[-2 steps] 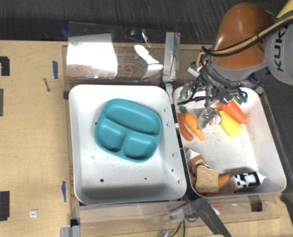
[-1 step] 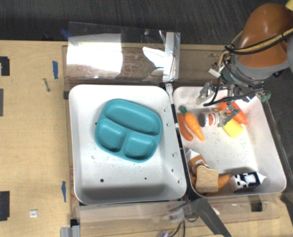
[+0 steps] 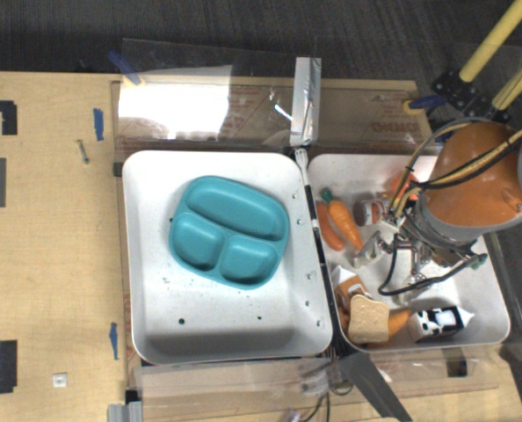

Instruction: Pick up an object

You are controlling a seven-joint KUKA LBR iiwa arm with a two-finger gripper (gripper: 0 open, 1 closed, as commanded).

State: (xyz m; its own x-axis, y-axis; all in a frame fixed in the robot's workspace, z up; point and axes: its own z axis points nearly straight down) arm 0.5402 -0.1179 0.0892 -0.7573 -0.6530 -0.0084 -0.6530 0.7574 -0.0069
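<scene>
Over the right bin, gripper is hanging low among cables; can't tell its state. One orange carrot is lying just left of it, green tip up. One tan bread slice is sitting below, beside one black-and-white toy. One small dark round item is too blurred to name. Left bin is holding one teal three-compartment plate, smooth plastic, rounded.
</scene>
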